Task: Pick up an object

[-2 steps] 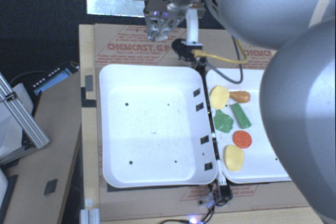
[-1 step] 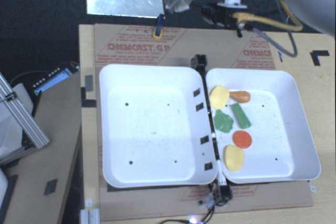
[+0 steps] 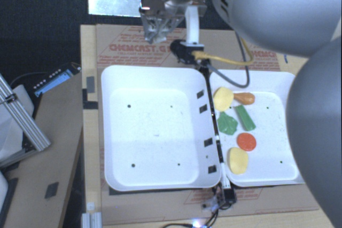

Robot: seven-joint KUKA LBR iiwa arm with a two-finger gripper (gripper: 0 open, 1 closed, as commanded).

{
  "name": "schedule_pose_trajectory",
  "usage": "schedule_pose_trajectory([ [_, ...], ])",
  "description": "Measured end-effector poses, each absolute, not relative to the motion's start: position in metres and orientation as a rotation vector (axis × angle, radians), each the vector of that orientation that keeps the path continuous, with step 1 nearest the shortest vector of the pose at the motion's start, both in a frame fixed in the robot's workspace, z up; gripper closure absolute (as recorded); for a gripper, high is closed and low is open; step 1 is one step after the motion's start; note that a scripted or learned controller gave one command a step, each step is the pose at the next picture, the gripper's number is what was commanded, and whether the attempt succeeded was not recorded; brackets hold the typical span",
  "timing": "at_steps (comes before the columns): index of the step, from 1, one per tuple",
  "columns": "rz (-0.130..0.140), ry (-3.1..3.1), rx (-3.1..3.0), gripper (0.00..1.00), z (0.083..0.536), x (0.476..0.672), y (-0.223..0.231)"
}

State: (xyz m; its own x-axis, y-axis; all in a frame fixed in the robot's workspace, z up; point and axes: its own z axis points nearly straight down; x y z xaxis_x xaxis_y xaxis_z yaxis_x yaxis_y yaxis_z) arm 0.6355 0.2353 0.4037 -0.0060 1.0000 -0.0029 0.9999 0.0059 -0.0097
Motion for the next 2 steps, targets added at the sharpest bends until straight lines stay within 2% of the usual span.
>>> schedule_pose_trajectory([
  [1,-0.003,-2.225,-2.221,1.0,0.382,0.67,0.234],
  [2,0.004,-2.218,-2.226,1.0,0.35,0.669,0.166],
])
